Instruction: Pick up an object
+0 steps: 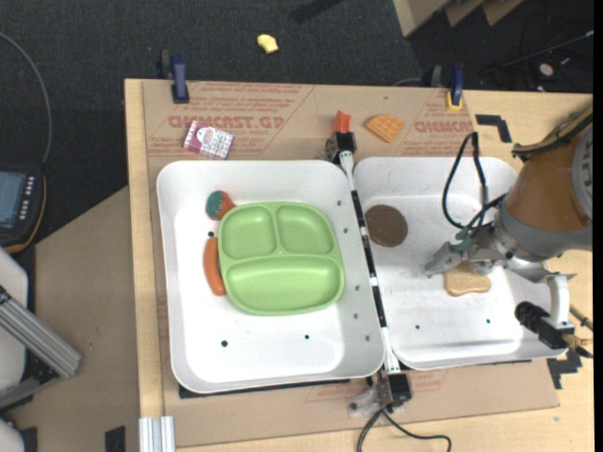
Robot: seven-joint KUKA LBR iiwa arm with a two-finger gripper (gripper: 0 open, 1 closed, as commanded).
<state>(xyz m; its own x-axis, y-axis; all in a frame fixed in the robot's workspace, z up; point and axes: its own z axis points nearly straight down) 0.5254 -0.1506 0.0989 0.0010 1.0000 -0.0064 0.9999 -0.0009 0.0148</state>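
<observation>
In the right bin (424, 342) a flat tan piece shaped like bread (468, 283) lies near the middle right. My gripper (459, 259) hangs right over its upper edge, low in the bin, and partly hides it. Whether it touches the piece is unclear. A round brown disc (385, 225) lies to the left of the gripper, close to the wall between the bins. The grey arm with its orange band (551, 196) comes in from the right.
The left bin (188, 337) holds a green divided plate (280, 258), an orange sausage-like piece (214, 265) along its left side and a small teal and red item (220, 203). On the bench behind the bins lie a waffle-like cracker (383, 127) and a pink card (208, 139).
</observation>
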